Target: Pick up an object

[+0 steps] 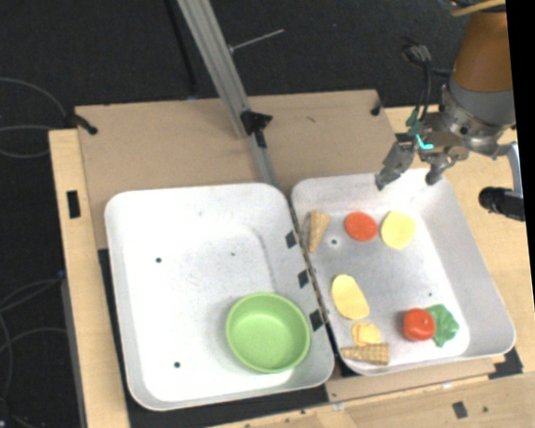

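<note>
bowl [268, 332]: green, sitting upright in the left bin [176, 236], at that bin's near right corner, close to the divide with the right bin [450, 257].
cone [367, 353]: waffle-coloured, lying on its side at the near edge of the right bin, nearest the camera of that bin's items.
yellow chunk [365, 333]: small, lying touching the cone on its far side.
tomato [428, 324]: red with a green leafy top, lying in the right bin's near right part, well right of the cone.
yellow oval [350, 296]: flat piece, lying just beyond the yellow chunk, toward the bin's middle left.
second cone [316, 229]: tan, leaning at the right bin's left wall, far half.
red ball [361, 227]: lying right of the second cone, near it.
pale lemon [398, 230]: lying just beside the red ball, on its right.
gripper [410, 167]: hanging over the right bin's far right corner, beyond the pale lemon; fingers spreading apart, nothing between them.
arm [481, 65]: grey with orange band, reaching in from the right, past the bin's far edge.
</note>
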